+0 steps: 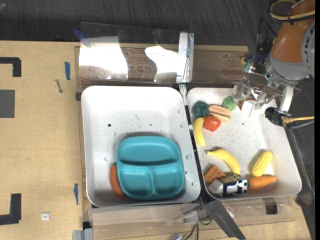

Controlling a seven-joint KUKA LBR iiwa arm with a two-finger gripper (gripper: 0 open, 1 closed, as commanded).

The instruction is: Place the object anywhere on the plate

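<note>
Teal plate (149, 167) in left bin (95, 104), toy foods in right bin (290, 159), tool (255, 95) above, grip state unclear

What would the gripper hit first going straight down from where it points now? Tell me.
Probably the small green toy beside the hot dog; the gripper hangs over the right bin's far corner, though height is unclear from above.

faint reddish print on cardboard (150, 64), not legible
</note>
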